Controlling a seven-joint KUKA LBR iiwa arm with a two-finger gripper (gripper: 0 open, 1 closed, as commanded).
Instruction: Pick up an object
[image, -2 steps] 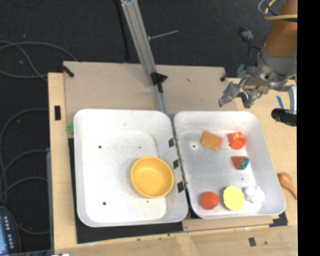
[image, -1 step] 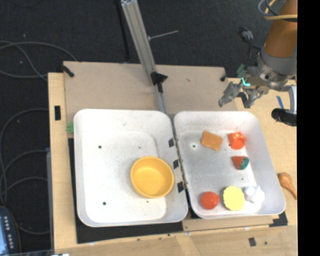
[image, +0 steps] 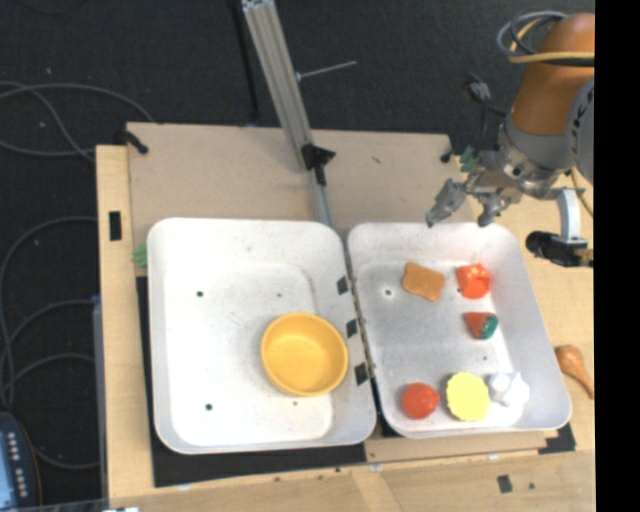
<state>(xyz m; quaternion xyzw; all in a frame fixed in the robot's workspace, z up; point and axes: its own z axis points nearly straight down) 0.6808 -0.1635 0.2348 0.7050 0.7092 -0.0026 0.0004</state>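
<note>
Tabletop (image: 230, 170) bearing two white bins. Left bin (image: 200, 270): yellow bowl (image: 303, 353). Right bin (image: 420, 330): orange block (image: 424, 281), yellow disc (image: 467, 397), red ball (image: 420, 400), red pepper (image: 474, 281), strawberry (image: 482, 325). Above its far rim, the gripper (image: 462, 213), fingers apart, holding nothing.

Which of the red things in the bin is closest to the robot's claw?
The red one at the top of the right bin, beside the orange block. It lies nearest the gripper; the other two red things sit lower down.
</note>
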